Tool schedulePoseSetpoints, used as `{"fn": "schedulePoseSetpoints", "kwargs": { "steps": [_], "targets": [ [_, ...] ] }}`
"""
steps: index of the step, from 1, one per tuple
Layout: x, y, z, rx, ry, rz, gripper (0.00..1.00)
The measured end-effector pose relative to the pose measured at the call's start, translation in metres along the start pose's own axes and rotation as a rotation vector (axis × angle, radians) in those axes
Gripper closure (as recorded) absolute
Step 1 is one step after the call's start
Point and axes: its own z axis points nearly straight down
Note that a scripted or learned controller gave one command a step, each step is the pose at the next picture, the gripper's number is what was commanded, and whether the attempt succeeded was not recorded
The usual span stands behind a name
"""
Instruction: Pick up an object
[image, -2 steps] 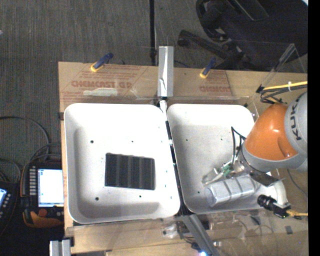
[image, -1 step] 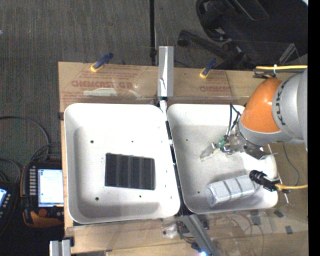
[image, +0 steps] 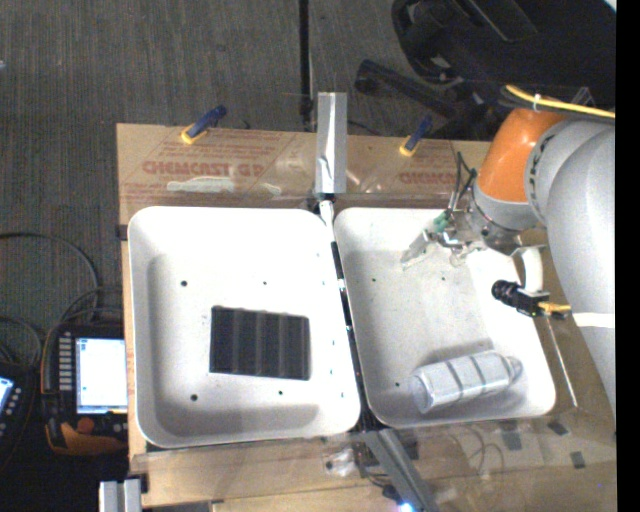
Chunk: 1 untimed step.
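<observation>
Left bin (image: 150, 300): one dark ribbed slab (image: 260, 343) lay flat on the floor, near the middle, well apart from every wall. It looked rigid and low, with square edges. Judged awkward to take: almost no height to close on, so a pinch would have to come across its short width or at one edge, and it would probably slide before lifting.

Right bin (image: 400, 320): a pale grey plastic bottle (image: 466, 380) lay on its side in the near corner, long axis running roughly left to right, its right end close to the bin's right wall. It looked light and hollow, smooth-skinned, with moulded bands around the body. Judged likely to roll or squirt out if squeezed off-centre, and thin enough to dent. Best hold would be across the body at mid-length, fingers straddling the round from above, away from the tapered end.

Gripper (image: 438, 250): low over the far part of the right bin, well apart from the bottle and on the opposite side of the bin from it. The fingers (image: 413, 252) stood apart, splayed towards the bin floor, with nothing between them.

Arm (image: 570, 230): reached in from the right over the bin's far right corner, the orange band (image: 512, 165) just above the wrist, the wrist tipped downward and to the left. Judged not yet lined up on either object; the bottle was the nearer candidate.
</observation>
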Motion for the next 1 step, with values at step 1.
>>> {"fn": "schedulePoseSetpoints", "kwargs": {
  "steps": [1],
  "targets": [
    [0.0138, -0.0089, -0.0077, 0.012, 0.006, 0.098, 0.0]
  ]
}}
